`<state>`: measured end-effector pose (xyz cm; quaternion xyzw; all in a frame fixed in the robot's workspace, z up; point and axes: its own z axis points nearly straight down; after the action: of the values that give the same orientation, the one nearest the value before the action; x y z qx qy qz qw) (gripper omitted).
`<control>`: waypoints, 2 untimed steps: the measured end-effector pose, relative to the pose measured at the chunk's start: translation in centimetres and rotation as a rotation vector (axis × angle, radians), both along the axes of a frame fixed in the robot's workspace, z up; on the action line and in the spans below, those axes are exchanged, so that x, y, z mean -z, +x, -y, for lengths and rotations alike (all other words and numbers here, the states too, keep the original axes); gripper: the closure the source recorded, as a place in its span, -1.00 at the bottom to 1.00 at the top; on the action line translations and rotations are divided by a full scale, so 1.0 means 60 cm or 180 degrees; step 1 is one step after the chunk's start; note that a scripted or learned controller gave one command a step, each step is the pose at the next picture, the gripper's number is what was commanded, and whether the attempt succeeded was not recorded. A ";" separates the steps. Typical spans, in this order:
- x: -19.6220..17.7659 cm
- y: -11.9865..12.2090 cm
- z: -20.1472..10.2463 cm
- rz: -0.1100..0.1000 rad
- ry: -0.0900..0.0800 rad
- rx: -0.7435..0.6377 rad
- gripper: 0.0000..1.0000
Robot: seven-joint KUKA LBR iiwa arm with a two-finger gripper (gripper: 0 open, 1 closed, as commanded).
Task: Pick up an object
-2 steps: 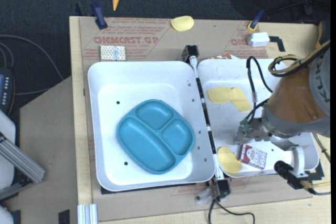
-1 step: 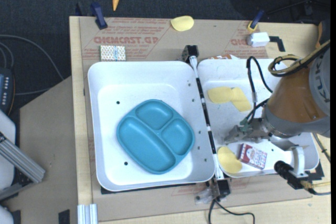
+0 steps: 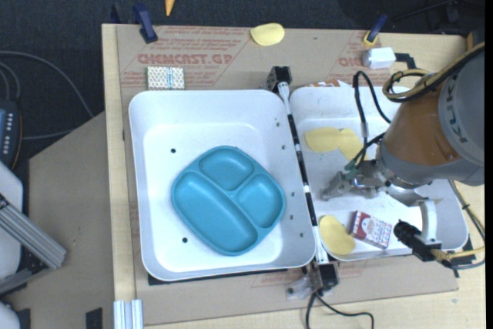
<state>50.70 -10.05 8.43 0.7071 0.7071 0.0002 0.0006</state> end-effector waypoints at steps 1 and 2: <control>-0.124 0.078 0.120 0.0002 -0.0003 0.0000 -1.00; -0.003 0.171 0.021 0.0002 0.0000 -0.0006 -1.00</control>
<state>60.97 -11.32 8.60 0.7064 0.7078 0.0005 0.0008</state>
